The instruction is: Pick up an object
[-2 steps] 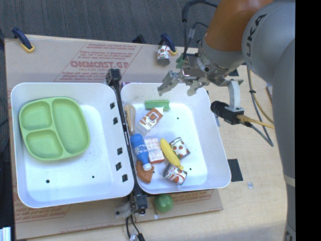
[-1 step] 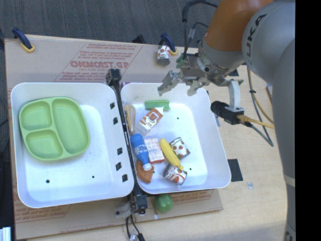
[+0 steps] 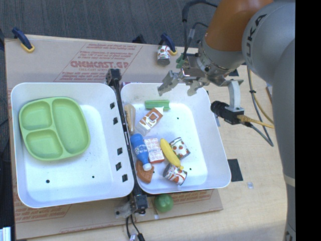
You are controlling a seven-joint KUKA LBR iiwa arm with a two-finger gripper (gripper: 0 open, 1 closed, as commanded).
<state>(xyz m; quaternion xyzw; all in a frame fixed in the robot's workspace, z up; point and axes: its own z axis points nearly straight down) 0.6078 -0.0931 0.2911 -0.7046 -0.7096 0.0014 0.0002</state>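
My gripper [image 3: 179,86] hangs above the far edge of the right bin [image 3: 213,134], its two fingers spread apart with nothing between them. Just below it lies a flat green block [image 3: 157,104]. Further down the bin hold a brown and white carton [image 3: 151,119], a blue bottle [image 3: 140,149], a yellow banana [image 3: 170,153], two small red and white cans [image 3: 179,147] [image 3: 175,174] and a pink and white packet [image 3: 154,151].
The left bin [image 3: 65,179] holds a green divided plate [image 3: 53,128]. A green ball [image 3: 163,202] lies on the cardboard outside the right bin's near edge. A small can [image 3: 163,53] stands beyond the bins. Cables run at the right.
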